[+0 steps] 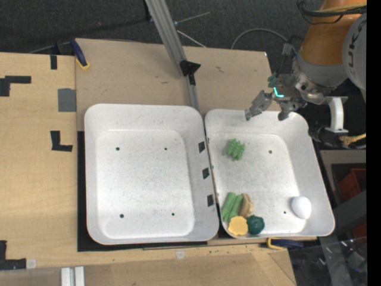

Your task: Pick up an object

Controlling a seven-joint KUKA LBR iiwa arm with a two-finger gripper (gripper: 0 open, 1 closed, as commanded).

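A small green knobbly object (235,149) lies alone in the upper middle of the right bin (309,159), well apart from everything else in that bin. Down at the bin's near left corner sits a tight cluster: a long green ridged piece (230,205) leaning along the left wall, a tan piece (246,205) touching it on the right, a yellow round piece (237,226) just below them, and a dark teal lump (255,224) beside the yellow one. A white egg-shaped object (300,207) rests near the bin's near right corner, apart from the cluster. The gripper (266,111) hangs over the far rim of the right bin, up and to the right of the green knobbly object and not touching it; its two fingers (254,110) are spread apart with nothing between them. Above it the grey arm with its orange band (324,37) comes in from the right. The left bin (143,171) sits edge to edge with the right one on the desk (36,100), and a slanted metal rail (169,31) runs down toward the seam between the bins.
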